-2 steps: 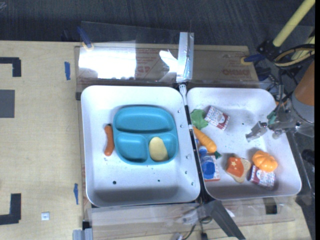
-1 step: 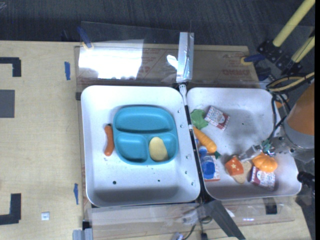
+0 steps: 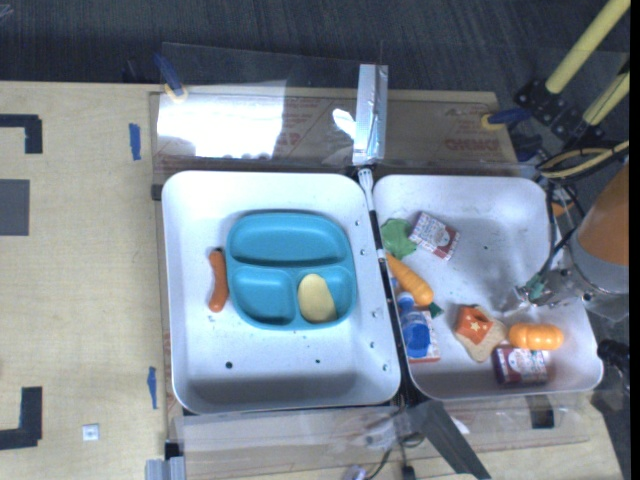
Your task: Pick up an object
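The right bin (image 3: 500,200) holds several items: a red and white carton (image 3: 433,235) beside a green piece (image 3: 397,235), an orange carrot (image 3: 411,280), a blue packet (image 3: 415,334), a red-orange box (image 3: 477,328), an orange fruit-like piece (image 3: 536,337) and a dark red can (image 3: 520,366). My gripper (image 3: 533,290) reaches in from the right edge and hangs just above the orange piece, near the bin's right wall. Nothing shows between its tips.
The left bin (image 3: 190,268) carries a blue divided tray (image 3: 290,266) with a yellow lemon-like piece (image 3: 316,298) in its lower right section. An orange sausage-shaped toy (image 3: 217,280) lies left of the tray. Yellow poles and cables (image 3: 585,43) stand at the upper right.
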### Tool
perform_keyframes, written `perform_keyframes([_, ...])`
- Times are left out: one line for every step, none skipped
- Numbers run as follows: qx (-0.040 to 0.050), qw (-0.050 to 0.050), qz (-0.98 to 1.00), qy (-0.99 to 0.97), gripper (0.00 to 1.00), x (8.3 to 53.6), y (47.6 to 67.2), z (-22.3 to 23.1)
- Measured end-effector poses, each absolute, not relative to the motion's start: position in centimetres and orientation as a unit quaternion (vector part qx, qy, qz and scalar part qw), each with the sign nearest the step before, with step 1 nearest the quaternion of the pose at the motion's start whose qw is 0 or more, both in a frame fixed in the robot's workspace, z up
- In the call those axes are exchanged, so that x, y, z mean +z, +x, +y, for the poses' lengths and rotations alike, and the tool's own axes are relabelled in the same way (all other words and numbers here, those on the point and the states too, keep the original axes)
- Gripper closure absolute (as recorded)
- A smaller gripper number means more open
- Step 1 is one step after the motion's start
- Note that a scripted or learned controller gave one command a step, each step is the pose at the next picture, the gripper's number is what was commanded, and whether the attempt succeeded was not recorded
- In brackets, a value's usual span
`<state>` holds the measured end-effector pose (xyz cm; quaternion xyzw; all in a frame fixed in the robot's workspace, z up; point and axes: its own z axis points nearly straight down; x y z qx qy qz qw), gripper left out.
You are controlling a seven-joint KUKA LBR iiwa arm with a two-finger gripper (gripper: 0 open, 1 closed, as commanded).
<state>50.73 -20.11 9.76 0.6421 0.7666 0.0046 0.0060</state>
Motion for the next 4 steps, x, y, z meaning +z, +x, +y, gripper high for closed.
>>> perform_keyframes([-0.0006,-0.001,0.667,0.745,1.0,11.2,50.7,-18.2])
perform_keyframes([-0.0008,-0.001,0.667,0.745,0.0,11.1,50.7,-18.2])
perform_keyframes([0.0085,0.009,0.748,0.664,0.0,9.3,49.1,-15.0])
perform_keyframes([0.0086,0.01,0.747,0.664,1.0,10.1,49.2,-15.1])
